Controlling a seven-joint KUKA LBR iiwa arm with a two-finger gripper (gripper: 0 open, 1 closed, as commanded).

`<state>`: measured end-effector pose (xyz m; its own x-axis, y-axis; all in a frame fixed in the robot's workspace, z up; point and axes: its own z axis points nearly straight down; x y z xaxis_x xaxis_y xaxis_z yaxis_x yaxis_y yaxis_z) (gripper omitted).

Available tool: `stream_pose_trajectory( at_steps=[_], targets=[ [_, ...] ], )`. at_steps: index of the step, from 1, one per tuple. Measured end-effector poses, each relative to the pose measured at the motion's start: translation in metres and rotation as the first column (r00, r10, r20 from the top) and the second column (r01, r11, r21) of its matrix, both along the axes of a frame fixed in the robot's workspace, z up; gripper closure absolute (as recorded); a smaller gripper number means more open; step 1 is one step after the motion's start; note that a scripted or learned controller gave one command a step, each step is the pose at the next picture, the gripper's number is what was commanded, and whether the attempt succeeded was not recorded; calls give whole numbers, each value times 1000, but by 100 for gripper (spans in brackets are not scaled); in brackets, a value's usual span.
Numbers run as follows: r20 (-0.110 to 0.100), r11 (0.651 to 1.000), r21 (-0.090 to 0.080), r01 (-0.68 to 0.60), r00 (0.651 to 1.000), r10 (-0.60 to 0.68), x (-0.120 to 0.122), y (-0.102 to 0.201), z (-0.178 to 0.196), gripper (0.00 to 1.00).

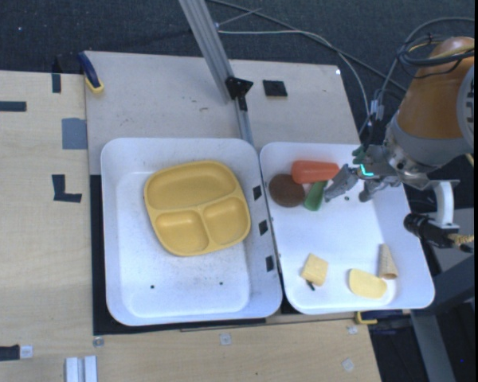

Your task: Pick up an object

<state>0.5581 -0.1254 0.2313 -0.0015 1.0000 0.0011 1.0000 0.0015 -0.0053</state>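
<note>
Even, bright overhead light; soft shadows, mild blur, no strong glare.

No text, label, brand, number or sign can be read anywhere: none on the two white bins, the yellow tray, the bench or the arm.

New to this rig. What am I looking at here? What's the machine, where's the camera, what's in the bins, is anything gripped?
One fixed camera looks down at a slant on two white bins. The left bin holds a yellow divided plate. The right bin holds toy food: an orange carrot, a brown round piece, a green piece, a yellow cube, a yellow slice and a tan cone. The grey-and-orange robot arm reaches in from the right. Its gripper sits beside the green piece; nothing is visibly held.
</note>
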Motion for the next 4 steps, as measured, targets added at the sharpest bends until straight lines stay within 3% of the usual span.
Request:
stream_pose_trajectory(
  at_steps=[1,3,4],
  targets=[
    [3,1000,0,-1,1000,1,1,0,1,0],
    [-1,1000,-1,1,1000,-1,11,-12,-111,0],
    [7,1000,-3,1,1000,-1,12,-12,-146,0]
  ],
)
